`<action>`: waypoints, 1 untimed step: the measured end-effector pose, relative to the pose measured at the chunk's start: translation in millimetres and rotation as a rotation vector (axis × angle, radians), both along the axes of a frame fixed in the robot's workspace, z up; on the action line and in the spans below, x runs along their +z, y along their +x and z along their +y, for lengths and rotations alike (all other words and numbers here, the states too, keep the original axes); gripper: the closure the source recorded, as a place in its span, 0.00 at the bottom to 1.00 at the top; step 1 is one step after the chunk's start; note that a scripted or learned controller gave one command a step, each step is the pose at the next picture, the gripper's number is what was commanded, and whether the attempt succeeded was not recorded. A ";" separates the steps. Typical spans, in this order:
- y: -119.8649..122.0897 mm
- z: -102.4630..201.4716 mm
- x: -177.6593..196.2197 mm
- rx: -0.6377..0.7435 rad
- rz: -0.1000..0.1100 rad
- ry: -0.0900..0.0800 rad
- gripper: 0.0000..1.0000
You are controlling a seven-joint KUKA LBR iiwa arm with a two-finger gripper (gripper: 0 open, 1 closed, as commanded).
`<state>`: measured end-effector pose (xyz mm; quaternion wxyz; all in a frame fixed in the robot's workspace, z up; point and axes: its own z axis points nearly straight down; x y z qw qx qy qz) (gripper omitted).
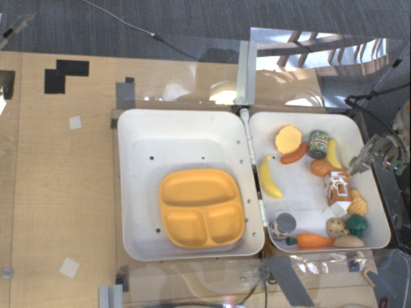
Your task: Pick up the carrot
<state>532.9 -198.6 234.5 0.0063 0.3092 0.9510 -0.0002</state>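
Orange plastic toy carrot (pixel 314 240) located at near edge of right shallow white bin (pixel 302 194), lying flat between small grey cup (pixel 284 223) and speckled toy potato (pixel 336 227), presumably as scattered. Metal two-finger hand (pixel 361 161) positioned at far right rim, well apart from carrot; grip state impossible to tell, nothing visibly grasped.

both bins (pixel 192 124) white. divided plate (pixel 201 207) yellow-orange. carrot (pixel 314 240) orange with a green tip. two bananas (pixel 270 178) yellow. can (pixel 318 144) green, label dark. sausage (pixel 295 154) red-orange. broccoli (pixel 357 224) dark green. small carton (pixel 337 188) white and orange-brown. bench (pixel 58 172) pale wood with black squares.
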 end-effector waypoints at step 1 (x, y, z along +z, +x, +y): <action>71.6 13.3 39.7 -0.083 -0.001 0.003 1.00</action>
